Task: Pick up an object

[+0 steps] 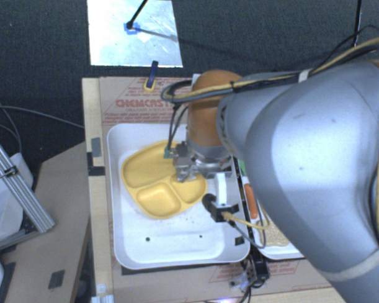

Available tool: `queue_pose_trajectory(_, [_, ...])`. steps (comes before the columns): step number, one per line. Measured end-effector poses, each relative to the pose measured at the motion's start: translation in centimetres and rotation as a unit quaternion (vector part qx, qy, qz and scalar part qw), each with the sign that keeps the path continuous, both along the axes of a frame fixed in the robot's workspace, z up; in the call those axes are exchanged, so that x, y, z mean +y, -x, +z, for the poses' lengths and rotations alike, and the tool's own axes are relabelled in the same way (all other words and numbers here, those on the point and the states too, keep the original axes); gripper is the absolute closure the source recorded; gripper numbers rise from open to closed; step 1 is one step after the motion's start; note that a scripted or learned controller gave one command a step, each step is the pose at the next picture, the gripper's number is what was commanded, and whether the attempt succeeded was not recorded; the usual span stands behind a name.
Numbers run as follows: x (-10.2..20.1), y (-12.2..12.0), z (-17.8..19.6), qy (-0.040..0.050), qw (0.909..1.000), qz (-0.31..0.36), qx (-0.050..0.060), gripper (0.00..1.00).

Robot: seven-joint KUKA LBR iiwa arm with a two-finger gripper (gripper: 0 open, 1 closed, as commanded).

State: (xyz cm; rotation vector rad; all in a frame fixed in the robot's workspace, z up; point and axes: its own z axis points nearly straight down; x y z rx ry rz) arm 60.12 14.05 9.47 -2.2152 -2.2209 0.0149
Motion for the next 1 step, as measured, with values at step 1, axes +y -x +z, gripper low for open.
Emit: queue_pose_trajectory(1, [4.11, -5.11, 23.89, -0.0047, 0.9999, 0.002, -0.016, 1.0])
